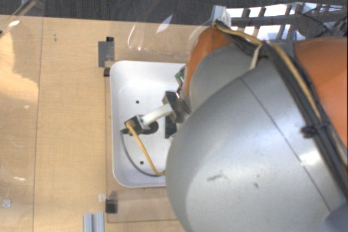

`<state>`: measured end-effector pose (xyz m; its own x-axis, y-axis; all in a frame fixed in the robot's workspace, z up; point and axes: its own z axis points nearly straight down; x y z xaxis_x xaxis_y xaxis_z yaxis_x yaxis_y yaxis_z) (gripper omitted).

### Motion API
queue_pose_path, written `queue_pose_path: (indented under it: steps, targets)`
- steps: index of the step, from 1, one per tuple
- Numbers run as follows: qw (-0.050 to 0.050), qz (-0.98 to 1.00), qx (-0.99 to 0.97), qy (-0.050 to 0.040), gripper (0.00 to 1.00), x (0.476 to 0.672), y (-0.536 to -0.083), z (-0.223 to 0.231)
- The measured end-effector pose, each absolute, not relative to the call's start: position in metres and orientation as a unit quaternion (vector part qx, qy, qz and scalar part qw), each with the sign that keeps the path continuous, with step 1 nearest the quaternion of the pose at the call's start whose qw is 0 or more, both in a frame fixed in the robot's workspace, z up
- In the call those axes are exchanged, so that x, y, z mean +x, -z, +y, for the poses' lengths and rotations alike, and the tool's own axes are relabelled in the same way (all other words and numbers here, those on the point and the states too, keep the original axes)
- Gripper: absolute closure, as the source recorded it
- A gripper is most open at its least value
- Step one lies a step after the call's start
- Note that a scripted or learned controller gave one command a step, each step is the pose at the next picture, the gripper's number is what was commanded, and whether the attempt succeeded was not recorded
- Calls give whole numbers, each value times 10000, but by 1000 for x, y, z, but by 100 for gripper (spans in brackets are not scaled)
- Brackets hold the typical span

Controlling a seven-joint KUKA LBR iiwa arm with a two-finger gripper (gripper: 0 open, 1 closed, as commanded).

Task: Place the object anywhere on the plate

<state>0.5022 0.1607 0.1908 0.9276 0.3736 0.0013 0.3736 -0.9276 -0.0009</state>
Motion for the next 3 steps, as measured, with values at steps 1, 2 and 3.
queue_pose_path:
  steps: [1,2,3]
  targets:
    - [36,-1271,-9919,57,100,491,-91,133]
    - [24,-1652,-9861,-177,100,551,-87,179]
    - [6,-2923,-9563,11,100,568,-206,202]
